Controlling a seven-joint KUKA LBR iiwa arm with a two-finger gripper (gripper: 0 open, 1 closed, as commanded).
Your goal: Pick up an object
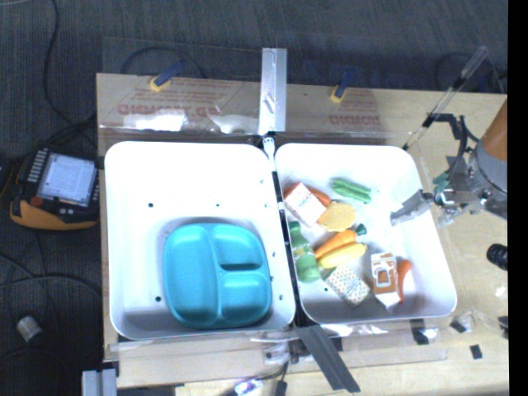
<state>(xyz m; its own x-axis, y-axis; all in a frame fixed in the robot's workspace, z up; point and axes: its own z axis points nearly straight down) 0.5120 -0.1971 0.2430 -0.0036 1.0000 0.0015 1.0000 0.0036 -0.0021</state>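
Tan bench (pixel 478 304), two white bins (pixel 132 188), dark carpet (pixel 247 15)

Robotics lab. Wooden bench (pixel 470 304) carries two white bins (pixel 132 180) on dark carpet (pixel 247 15). Handheld control pendant (pixel 58 184) lies at nine o'clock.

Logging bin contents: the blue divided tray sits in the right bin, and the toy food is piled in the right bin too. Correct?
Not quite. The camera view shows the blue divided tray in the left bin; the toy food is indeed piled in the right bin.
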